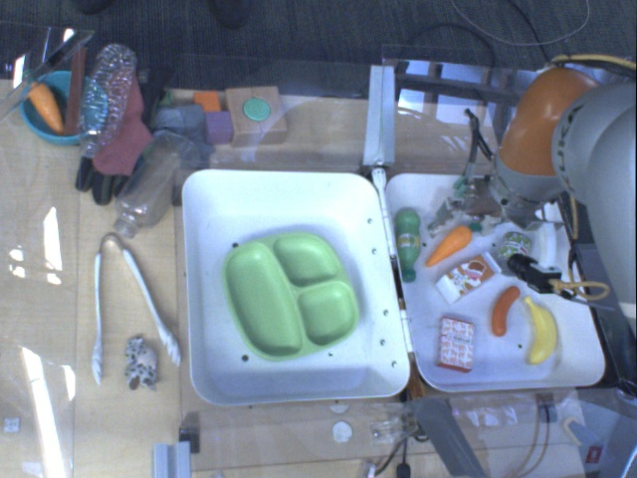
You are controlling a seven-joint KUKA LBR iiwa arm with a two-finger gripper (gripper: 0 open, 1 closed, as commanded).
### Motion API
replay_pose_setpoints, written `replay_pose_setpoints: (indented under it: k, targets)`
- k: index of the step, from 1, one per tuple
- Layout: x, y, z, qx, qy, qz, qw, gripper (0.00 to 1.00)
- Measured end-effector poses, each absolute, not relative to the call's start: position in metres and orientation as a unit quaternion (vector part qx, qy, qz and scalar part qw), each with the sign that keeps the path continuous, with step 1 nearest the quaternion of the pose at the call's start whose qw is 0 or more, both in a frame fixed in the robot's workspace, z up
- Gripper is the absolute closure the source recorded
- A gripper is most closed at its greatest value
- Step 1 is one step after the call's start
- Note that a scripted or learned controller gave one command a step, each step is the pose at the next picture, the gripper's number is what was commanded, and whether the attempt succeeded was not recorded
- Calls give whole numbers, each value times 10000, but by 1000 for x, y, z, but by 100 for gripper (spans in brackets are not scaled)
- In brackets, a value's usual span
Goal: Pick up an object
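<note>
No legible text anywhere. The red-and-white carton [457, 344] in the right bin [587, 371] has printed faces, too blurred to read. Same for the small white-and-red box [468, 276] next to the carrot [449, 245]: a label patch shows, no characters resolve. The green bottle [407, 237] carries a band, unreadable. No numbers, no brand marks, no signs on the bench [60, 297].

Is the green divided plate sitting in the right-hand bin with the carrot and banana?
No, the green divided plate lies alone in the left bin, while the carrot and banana are in the right bin.
</note>
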State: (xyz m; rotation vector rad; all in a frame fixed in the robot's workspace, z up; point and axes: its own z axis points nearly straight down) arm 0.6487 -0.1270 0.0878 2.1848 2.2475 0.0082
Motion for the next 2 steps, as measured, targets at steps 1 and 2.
replay_pose_setpoints:
  k: [1,2]
  targets:
    - [651,-125,101,6960,7180,54,62,100]
    - [655,-116,210,6167,7872,28,51,100]
